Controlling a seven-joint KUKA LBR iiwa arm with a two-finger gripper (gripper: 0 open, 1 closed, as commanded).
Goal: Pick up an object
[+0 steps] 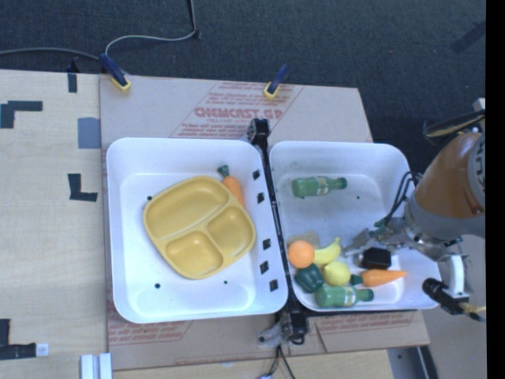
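Arm (448, 186) over right bin (394, 158); claw (364, 245) low among toys, carrot (384, 275) just beside, toward near rim, lying left-right; claw spread: cannot tell.

A plate (199, 226) and a carrot (232, 186) lie in the left bin (126, 290). In the right bin (379, 152), a bottle (317, 185) lies behind clustered food (335, 275).

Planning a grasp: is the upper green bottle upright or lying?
Lying: the green bottle shows its whole side, neck pointing right.
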